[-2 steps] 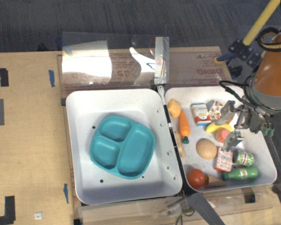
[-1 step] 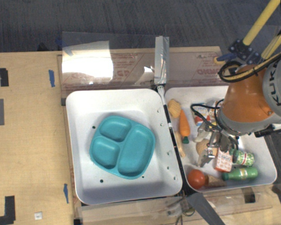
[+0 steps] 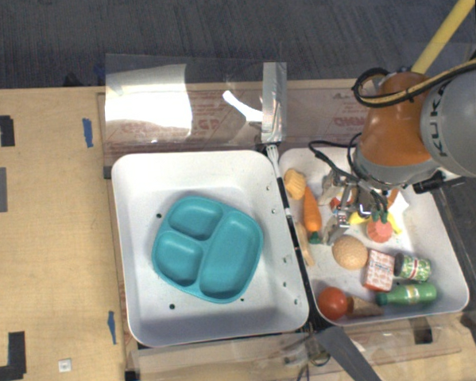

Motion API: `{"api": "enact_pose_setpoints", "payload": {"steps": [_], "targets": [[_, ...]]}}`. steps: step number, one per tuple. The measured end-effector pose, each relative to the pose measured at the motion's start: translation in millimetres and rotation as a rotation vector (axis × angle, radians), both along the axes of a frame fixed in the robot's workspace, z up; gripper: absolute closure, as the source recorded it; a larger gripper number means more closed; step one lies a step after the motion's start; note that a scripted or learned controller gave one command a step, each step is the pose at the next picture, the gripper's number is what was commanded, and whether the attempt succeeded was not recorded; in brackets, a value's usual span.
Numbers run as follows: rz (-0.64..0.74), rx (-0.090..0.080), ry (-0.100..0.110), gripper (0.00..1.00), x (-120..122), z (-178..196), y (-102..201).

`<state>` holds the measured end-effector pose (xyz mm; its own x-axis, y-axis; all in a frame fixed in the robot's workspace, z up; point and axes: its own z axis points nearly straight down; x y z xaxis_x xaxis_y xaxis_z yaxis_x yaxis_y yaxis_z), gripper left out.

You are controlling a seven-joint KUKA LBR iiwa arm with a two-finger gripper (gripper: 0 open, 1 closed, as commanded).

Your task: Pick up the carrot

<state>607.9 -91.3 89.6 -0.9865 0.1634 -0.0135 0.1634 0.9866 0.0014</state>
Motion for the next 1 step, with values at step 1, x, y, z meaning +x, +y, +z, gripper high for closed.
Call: {"api": "enact_pose_setpoints", "payload": {"steps": [1], "targets": [[-0.434,0.005,0.001,0.00,-39.5,0.2,-6.1]]}}
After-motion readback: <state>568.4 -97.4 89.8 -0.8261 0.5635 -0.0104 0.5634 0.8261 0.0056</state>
